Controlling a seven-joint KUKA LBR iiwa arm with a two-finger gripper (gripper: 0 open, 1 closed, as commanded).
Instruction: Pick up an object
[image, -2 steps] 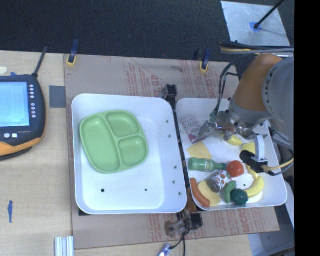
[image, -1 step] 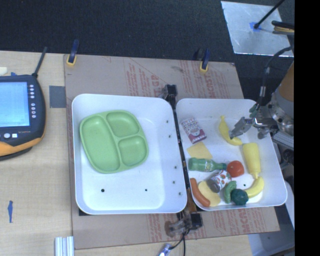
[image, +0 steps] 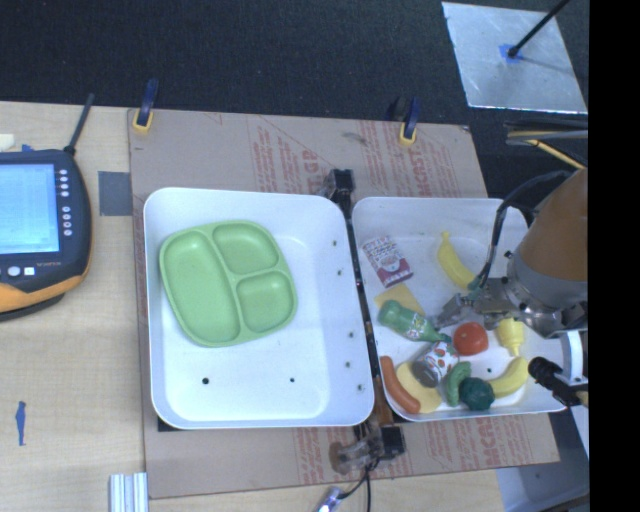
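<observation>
**Gripper low in the right bin, nothing seen in its grasp**

The gripper (image: 467, 307) is being hung low among the clutter of the right bin (image: 420, 205), and whether it is open or closed cannot be told from this slanted view; no item is being seen within it. The nearest candidate, a red tomato (image: 471, 338), is lying just at its 6 o'clock. A green bottle (image: 408, 321) is lying on its side at 8 o'clock, a yellow banana (image: 455, 262) at 11 o'clock, and a red packet (image: 387, 260) further out at 10 o'clock. A small yellow bottle (image: 510, 335) is sitting at 4 o'clock, close under the arm's wrist.

The step is being judged as the approach to a grasp, not yet made. It is likely being served best by one target being chosen, probably the tomato, since it stands a little apart from its neighbours. The gripper should be centred over it before being closed, as a round, smooth shape is apt to be squeezed out sideways. The bottle's neck should be kept outside the grasp.

Further out, at 9 o'clock, the left bin (image: 330, 400) is bearing a green divided plate (image: 228, 282).
</observation>
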